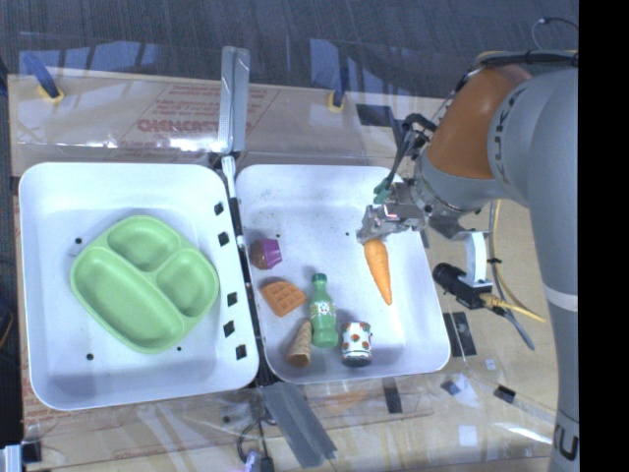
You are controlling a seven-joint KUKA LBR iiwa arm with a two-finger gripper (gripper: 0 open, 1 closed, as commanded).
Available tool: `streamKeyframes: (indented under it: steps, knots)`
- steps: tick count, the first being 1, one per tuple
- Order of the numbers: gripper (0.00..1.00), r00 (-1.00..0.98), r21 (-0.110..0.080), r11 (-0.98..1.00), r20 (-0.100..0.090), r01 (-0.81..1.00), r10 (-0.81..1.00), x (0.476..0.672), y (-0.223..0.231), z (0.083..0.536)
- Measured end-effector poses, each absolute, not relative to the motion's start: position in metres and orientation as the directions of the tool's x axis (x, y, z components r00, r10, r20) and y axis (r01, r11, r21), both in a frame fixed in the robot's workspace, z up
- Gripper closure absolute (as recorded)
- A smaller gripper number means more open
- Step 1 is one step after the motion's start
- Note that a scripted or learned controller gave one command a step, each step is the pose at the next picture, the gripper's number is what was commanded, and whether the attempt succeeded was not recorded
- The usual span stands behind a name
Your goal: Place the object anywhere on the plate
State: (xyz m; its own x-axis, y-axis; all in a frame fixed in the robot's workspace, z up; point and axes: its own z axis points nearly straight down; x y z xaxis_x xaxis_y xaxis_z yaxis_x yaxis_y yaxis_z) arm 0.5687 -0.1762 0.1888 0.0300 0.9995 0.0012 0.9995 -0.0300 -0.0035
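Carrot (379, 272): orange, tapered, lying in the right bin (413, 347) near that bin's right wall, its broad top toward the far side and its point toward the near side. My jaws (378, 226) sit directly over the broad top of the carrot, at or just above it; whether they are wide, narrow or closed on the carrot I cannot tell from this slant, since the wrist hardware hides the tips. My arm (531, 146), grey with an orange band, enters from the right and bends down over the right bin's far right corner.

Plate (144, 281): light green, three compartments, lying flat in the middle of the left bin (49, 382), well apart from the carrot.

Other contents of the right bin: a purple piece (265, 254) near the left wall; an orange waffle-like piece (282, 297) just beside it toward the near side; a green bottle (322, 310) in the middle; an ice-cream cone (300, 344) and a small can (357, 343) near the front wall, one on each side of the bottle's base.

Both bins rest side by side on the desk (147, 116).
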Motion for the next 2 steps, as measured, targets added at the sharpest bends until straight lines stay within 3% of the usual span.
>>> streamKeyframes:
  steps: [1,2]
  knots:
    - [1.0,-0.273,-0.003,0.273,0.003,0.962,0.962,0.476,-0.127,0.194]
    - [1.0,-0.363,0.0,0.363,0.0,0.932,0.932,0.487,-0.04,0.23]
